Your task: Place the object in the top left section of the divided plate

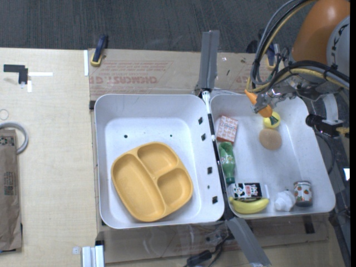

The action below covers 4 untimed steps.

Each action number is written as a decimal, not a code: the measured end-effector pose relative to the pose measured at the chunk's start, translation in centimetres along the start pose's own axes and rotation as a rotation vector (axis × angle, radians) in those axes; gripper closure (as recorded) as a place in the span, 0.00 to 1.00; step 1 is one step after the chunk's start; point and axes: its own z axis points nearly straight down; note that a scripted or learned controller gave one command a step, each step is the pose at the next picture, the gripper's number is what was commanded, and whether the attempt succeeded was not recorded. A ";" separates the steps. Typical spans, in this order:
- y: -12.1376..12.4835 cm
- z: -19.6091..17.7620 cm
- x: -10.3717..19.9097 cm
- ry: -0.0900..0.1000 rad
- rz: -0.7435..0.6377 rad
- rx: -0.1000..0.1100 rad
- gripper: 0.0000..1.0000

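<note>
From above, the two white bins sit side by side. The left bin (105, 149) holds a yellow divided plate (152, 179) with three sections, its long axis running from upper right to lower left; the plate lies toward the bin's lower half and nothing rests in any section.

The right bin (317, 166) carries the loose items. The gripper (267, 109) hangs over its upper part, below the arm's orange band and cables; whether it is open or closed cannot be told from here. Directly beneath it sits a small yellow object (271, 122), and just below that, touching or nearly so, a round tan object (271, 140).

Along the bin's left wall lie a red-and-white packet (226, 129) and a green packet (227, 161), the green one lengthwise up and down. Near the bottom edge a banana (249, 206) lies crosswise, with a small black-and-white carton (246, 191) just above it, a white crumpled item (283, 201) and a small can (302, 193) to the right.
</note>
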 end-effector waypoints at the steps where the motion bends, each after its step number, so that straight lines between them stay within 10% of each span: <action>1: 3.3 0.1 10.1 0.001 0.035 -0.001 1.00; 3: 1.2 0.2 16.8 0.001 0.148 0.003 1.00; 4: 3.9 0.1 13.5 0.000 0.253 0.000 1.00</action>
